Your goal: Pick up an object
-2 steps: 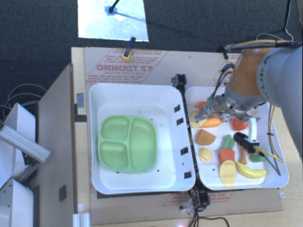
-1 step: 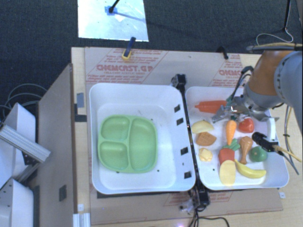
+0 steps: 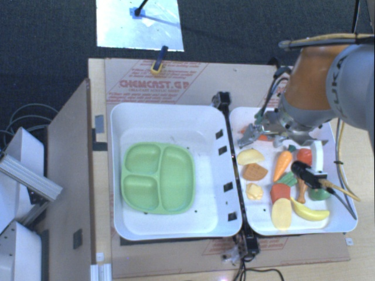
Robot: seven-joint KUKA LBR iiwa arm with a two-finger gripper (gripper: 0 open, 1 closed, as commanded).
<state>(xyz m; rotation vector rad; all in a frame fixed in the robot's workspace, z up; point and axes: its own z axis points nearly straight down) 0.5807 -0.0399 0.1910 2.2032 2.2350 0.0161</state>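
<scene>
Over the right bin (image 3: 337, 230), near its far left corner, hovered the gripper (image 3: 253, 133), fingers spread, nothing between them. Just below lay toy food: yellow piece (image 3: 250, 156), waffle (image 3: 255, 171), carrot (image 3: 282, 164), banana (image 3: 309, 211). Left bin (image 3: 170, 115) held a green tray (image 3: 158, 178).

Dark carpet floor (image 3: 53, 34) surrounds a tan bench (image 3: 67, 157) topped with brown printed cardboard (image 3: 158, 81) | a pale shiny sheet (image 3: 137, 16) lies on the carpet beyond the bench, under even overhead light | grey cables (image 3: 23, 122) and a metal rail (image 3: 29, 177) sit at the left edge
</scene>
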